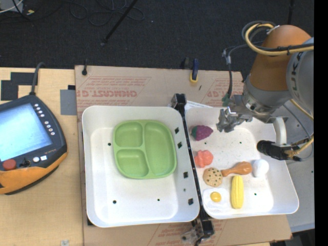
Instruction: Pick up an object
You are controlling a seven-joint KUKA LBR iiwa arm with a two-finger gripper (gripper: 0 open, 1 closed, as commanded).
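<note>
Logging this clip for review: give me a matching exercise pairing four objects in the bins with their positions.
Things:
1. green three-compartment plastic plate
2. purple toy grape bunch
3. yellow toy corn cob
4. brown toy chicken drumstick

Places:
A. right bin, near front edge
B. left bin
C. right bin, far left corner, beside the gripper
D. right bin, just behind the corn

Pairs: 1-B, 2-C, 3-A, 4-D

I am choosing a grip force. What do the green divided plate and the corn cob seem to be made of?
The green divided plate: probably moulded plastic, with even colour, a soft sheen and rounded compartment walls. The corn cob: seemingly toy plastic, uniformly bright yellow and smooth-looking; whether it is hard or soft cannot be told.
</note>
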